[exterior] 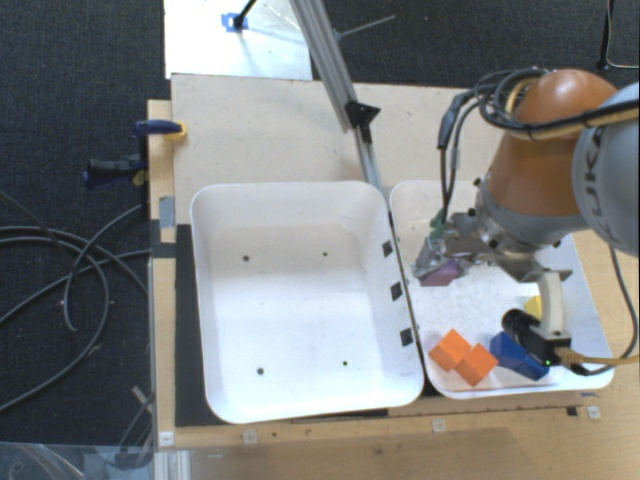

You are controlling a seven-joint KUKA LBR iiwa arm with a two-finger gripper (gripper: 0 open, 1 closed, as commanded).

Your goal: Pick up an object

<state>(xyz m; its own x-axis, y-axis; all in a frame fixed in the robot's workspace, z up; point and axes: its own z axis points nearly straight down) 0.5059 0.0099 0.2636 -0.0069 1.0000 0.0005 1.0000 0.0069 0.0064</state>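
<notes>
Purple block [441, 270] sits in the right bin [585, 278], near its left wall, right under my claw [440, 258]. Can't tell how far my claw is open or whether it has the block. Orange blocks [462, 356] and a blue block [512, 354] lie at the bin's front.

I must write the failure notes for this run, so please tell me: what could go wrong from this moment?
The gripper works close to the right bin's left wall, so it may bump it. The purple object under it sits partly hidden; a grasp may slip. The orange blocks and blue block lie crowded together.
</notes>
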